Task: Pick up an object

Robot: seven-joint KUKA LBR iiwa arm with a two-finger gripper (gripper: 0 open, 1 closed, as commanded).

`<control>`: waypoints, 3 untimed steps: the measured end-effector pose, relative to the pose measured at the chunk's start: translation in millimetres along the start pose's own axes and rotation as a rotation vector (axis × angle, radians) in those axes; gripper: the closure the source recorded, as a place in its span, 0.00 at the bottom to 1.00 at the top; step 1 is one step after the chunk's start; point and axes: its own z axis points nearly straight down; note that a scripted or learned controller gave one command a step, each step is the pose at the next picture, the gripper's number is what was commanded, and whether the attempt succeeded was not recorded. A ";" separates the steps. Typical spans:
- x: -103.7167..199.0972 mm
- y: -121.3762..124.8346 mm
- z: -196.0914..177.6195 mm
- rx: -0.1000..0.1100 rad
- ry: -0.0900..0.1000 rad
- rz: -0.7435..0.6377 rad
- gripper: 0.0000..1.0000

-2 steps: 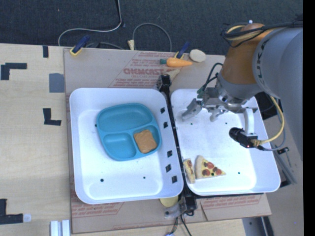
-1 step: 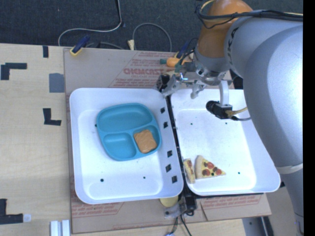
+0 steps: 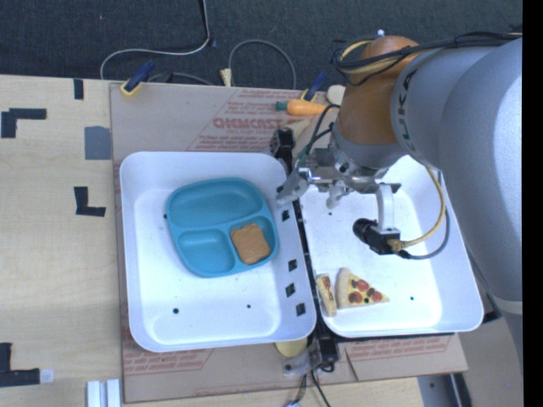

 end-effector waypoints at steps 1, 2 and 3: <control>-55.4 29.3 -27.2 -0.009 -0.003 0.003 0.00; -32.2 -80.6 -0.5 0.006 0.001 0.002 0.00; -57.0 -82.2 42.7 -0.039 0.008 -0.007 0.00</control>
